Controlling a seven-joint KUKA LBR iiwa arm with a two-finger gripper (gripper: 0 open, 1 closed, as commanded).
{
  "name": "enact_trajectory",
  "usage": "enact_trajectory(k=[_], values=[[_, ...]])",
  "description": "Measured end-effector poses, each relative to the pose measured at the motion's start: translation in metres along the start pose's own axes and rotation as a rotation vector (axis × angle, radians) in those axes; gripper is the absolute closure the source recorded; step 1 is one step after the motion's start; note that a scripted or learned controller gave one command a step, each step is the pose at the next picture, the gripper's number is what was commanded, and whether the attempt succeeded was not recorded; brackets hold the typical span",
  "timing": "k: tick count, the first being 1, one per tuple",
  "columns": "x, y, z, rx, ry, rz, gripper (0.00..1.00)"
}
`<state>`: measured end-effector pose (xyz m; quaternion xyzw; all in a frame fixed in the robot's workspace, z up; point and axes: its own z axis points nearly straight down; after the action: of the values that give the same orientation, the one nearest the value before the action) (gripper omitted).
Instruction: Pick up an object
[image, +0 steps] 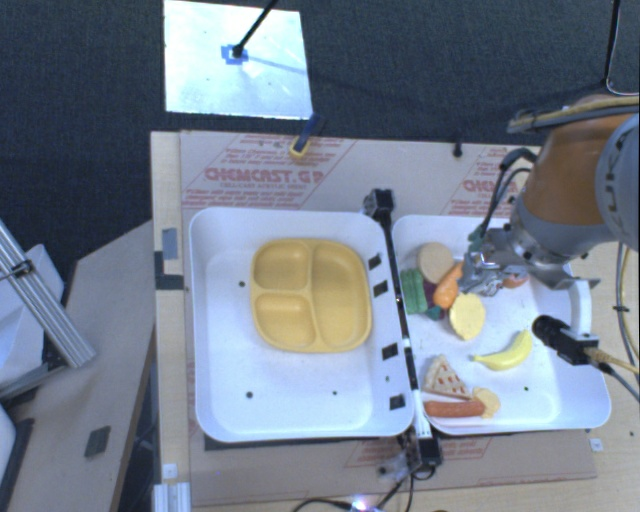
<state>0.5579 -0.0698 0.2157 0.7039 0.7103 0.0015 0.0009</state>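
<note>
A: What is sitting in the left bin (215, 390)?

B: One yellow plastic tray (310, 295), rounded and glossy, with three compartments.

A: And the right bin (580, 400)?

B: Toy food is lying scattered there: one curved banana (507, 351), one pale lemon half (466, 316), one tapered orange carrot (447, 286), one waffle-textured wedge (446, 379), one sausage (452, 407).

A: The gripper (484, 272)?

B: It is hanging at centre right of the frame, metallic, over the carrot. The glare is blurring the fingers; I cannot tell how wide they are standing or whether they are gripping anything.

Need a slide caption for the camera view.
Tool over toy food in right bin; yellow divided plate in left bin.
</note>
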Motion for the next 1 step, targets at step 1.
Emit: enact_trajectory(k=[1], values=[[0.0469,0.027,-0.0147,-0.002,0.001,-0.001,1.0]])
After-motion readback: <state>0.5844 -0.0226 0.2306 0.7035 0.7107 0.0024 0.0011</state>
